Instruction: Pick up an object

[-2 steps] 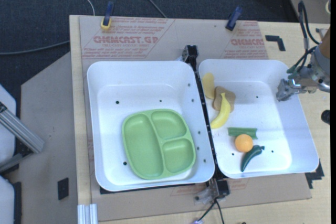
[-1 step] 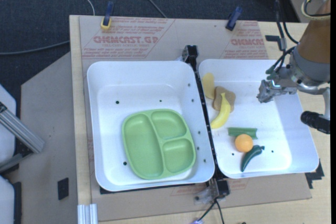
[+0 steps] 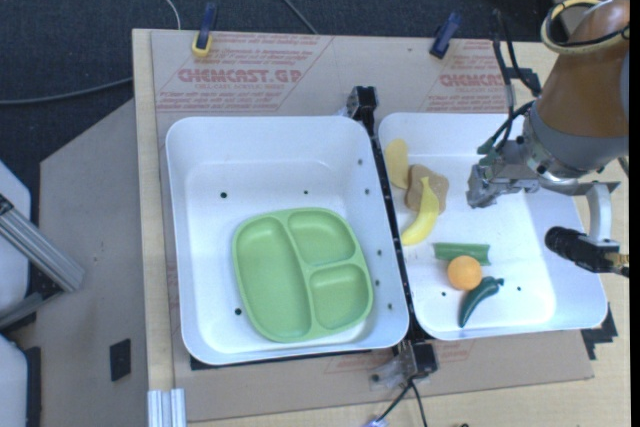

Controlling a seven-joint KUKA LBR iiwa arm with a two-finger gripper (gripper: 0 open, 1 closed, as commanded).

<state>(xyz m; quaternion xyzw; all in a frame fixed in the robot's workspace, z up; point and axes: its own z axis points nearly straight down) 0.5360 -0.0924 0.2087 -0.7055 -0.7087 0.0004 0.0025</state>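
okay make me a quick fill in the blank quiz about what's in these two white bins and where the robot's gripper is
1. The green divided tray lies in the ____ bin.
2. The orange ball sits between a flat green piece and a dark green ____.
3. The gripper hangs over the ____ bin, apart from the banana.
4. The tray has ____ compartments.

Missing words: left; pepper; right; three

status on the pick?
End effector above right bin, nothing seen held. Banana, orange, green pepper lying loose. Path unobstructed.
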